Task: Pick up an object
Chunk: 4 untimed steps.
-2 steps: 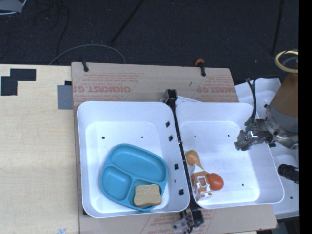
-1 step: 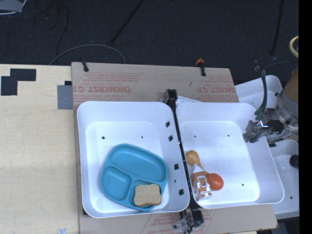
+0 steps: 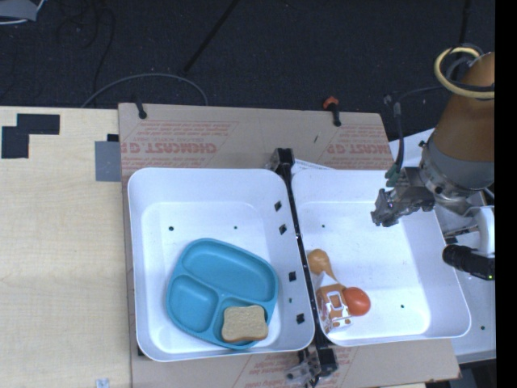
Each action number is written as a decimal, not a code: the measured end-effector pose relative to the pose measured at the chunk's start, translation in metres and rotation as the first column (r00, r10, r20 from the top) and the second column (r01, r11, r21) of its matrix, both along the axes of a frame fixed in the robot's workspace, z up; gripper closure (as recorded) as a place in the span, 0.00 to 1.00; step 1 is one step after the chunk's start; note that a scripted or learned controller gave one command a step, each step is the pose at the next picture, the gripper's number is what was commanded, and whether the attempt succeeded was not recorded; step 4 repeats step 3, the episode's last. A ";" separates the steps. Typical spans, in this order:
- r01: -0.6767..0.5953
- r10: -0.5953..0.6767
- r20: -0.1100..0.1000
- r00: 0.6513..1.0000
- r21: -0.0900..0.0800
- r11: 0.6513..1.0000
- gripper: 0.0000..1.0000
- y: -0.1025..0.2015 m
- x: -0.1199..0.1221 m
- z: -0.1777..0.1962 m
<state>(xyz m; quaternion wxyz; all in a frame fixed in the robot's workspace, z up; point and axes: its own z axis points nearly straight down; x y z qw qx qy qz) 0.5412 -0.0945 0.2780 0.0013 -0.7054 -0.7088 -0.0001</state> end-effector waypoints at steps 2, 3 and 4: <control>0.001 -0.001 -0.002 1.000 -0.001 1.000 1.00 0.095 0.020 -0.024; 0.000 0.000 -0.001 1.000 -0.001 1.000 1.00 0.151 0.029 -0.027; 0.000 0.000 -0.001 1.000 -0.001 1.000 1.00 0.151 0.029 -0.027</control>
